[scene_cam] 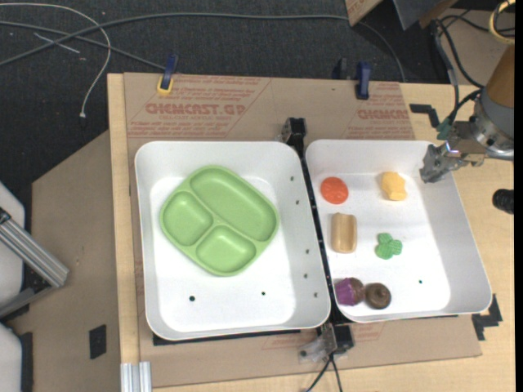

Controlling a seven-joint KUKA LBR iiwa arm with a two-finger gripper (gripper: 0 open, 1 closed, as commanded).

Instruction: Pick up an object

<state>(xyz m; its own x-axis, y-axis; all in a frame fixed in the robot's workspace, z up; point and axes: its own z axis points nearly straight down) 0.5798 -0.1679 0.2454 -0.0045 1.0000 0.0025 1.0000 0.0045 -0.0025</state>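
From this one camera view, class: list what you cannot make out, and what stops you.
- Gripper: too small and blurred to tell whether its fingers are open or shut.
- Arm: cut off by the right edge.
- Purple item and brown item: too small to identify.

A green divided plate (218, 219) lies in the left white bin (163, 300); blue clamps (169, 72) grip cardboard (245, 104).

— How many bins?
— Two: the left bin (155, 284) and the right bin (445, 268).
— What's in the left one?
— One green plate (218, 219) with three compartments.
— And the right?
— Six small things, one of each: tomato (333, 190), yellow piece (394, 185), bread roll (343, 233), broccoli (388, 247), purple piece (349, 291), brown doughnut (377, 296).
— Clamps on the far edge?
— Two: one (168, 72), another (363, 80).
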